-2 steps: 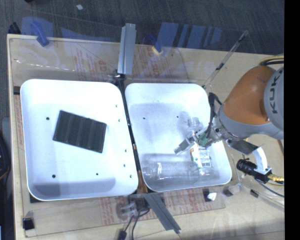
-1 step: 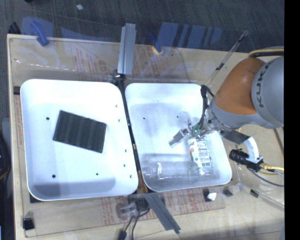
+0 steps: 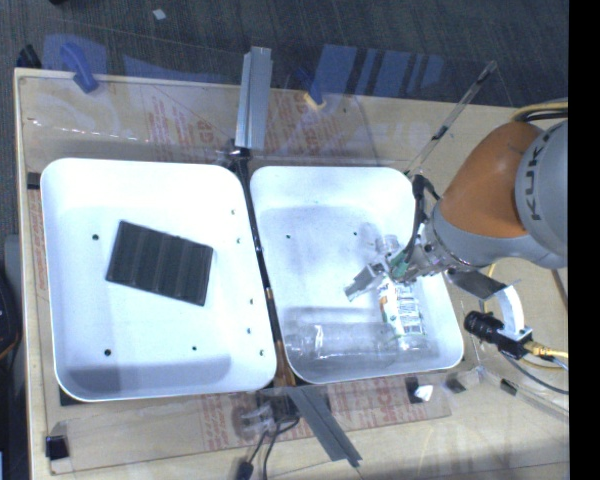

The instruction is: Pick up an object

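Reaching into the right bin (image 3: 280,198) from its right edge: gripper (image 3: 380,271), down over the clutter there.

Just below the gripper, toward the bin's right front corner, a small packet (image 3: 404,311), label print too small to read; along the front edge, a clear bottle (image 3: 345,340). Grip impossible to tell. In the left bin (image 3: 70,193), a dark ribbed pad (image 3: 160,262).

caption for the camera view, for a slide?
KUKA arm's gripper low in the right bin above a small labelled packet and a clear plastic bottle; dark ridged pad in the left bin.
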Robot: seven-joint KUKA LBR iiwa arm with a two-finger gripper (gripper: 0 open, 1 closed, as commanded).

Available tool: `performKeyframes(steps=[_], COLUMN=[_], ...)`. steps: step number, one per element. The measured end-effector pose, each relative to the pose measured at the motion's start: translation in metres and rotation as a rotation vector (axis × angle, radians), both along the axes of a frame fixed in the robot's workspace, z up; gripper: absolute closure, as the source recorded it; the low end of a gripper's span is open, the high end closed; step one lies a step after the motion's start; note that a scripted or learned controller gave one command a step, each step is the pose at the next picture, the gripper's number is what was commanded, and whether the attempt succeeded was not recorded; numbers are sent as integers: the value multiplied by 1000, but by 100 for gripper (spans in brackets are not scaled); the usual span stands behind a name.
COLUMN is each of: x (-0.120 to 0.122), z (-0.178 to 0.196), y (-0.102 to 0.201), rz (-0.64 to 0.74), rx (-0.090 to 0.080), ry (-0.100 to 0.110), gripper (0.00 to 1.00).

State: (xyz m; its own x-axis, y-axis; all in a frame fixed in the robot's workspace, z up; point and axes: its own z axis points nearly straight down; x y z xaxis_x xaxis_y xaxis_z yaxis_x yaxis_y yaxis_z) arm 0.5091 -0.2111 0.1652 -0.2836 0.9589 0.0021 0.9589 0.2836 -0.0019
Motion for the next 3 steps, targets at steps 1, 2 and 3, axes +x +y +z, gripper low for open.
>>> performKeyframes(steps=[1,2,3], x=[2,48,47], z=[10,51,51], y=[0,60,60], rz=[4,-128,-129], rx=[-1,-1,-1], ry=[-1,-1,-1], gripper=[100,100,0])
